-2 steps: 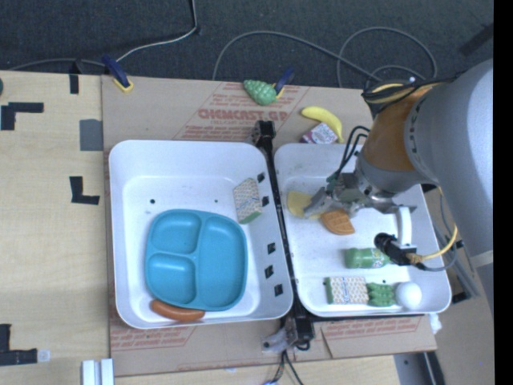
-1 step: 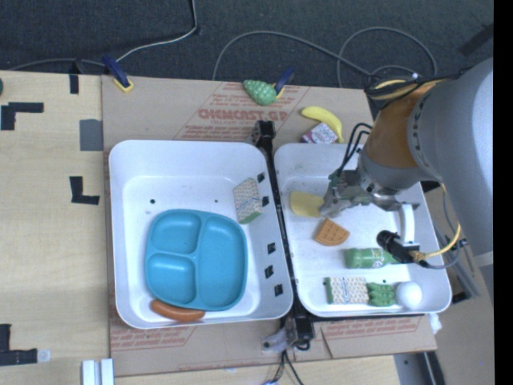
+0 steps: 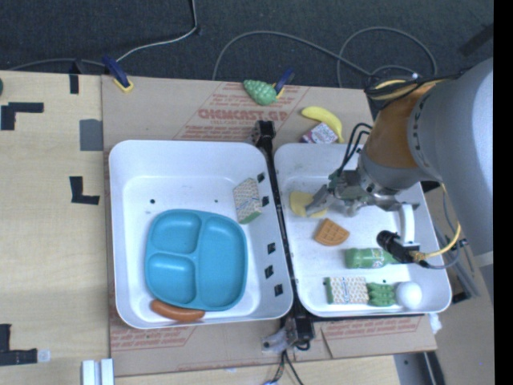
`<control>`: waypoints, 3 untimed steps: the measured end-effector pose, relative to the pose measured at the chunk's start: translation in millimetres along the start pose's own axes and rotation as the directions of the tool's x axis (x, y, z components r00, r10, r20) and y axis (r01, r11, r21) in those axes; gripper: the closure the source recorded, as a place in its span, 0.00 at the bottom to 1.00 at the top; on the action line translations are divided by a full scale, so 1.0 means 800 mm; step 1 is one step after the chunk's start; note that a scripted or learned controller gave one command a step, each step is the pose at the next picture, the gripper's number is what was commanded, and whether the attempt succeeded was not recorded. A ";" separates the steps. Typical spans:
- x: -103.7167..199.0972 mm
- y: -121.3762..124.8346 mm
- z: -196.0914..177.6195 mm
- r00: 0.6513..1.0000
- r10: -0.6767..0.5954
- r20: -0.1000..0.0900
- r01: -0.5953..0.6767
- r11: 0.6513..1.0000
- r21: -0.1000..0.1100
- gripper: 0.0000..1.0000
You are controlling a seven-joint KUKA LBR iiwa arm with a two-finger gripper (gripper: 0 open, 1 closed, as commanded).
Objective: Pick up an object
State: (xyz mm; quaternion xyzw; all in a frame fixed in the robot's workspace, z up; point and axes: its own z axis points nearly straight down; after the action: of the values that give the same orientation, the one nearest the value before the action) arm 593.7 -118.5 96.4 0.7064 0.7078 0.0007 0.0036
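My gripper (image 3: 327,200) hangs low in the right bin (image 3: 300,160), near the bin's left side. Its tip is right beside a small yellow piece (image 3: 297,203) and seems to touch that piece's right edge. Just below the gripper lies an orange waffle-like piece (image 3: 330,233). Further toward the front are a green packet (image 3: 365,257), a patterned packet (image 3: 348,290), a green lump (image 3: 383,294) and a white ball (image 3: 409,294). The wrist hides how the gripper stands.
The left bin (image 3: 128,163) holds a blue divided plate (image 3: 195,259), an orange sausage (image 3: 176,311) at its front and a patterned block (image 3: 248,200) by the divider. Behind the bins on the cardboard lie a banana (image 3: 324,119), a green toy (image 3: 260,91) and a small packet (image 3: 321,135).
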 end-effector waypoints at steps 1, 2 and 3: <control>0.014 -0.059 0.012 1.000 0.001 -0.002 -0.001 1.000 0.002 0.00; 0.011 -0.056 0.012 1.000 0.001 -0.005 -0.001 1.000 0.006 0.00; 0.017 -0.061 0.012 1.000 0.002 0.000 -0.002 1.000 -0.001 0.00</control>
State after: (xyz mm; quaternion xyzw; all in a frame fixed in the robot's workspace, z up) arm 544.7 -104.9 86.7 0.7070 0.7072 0.0012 0.0039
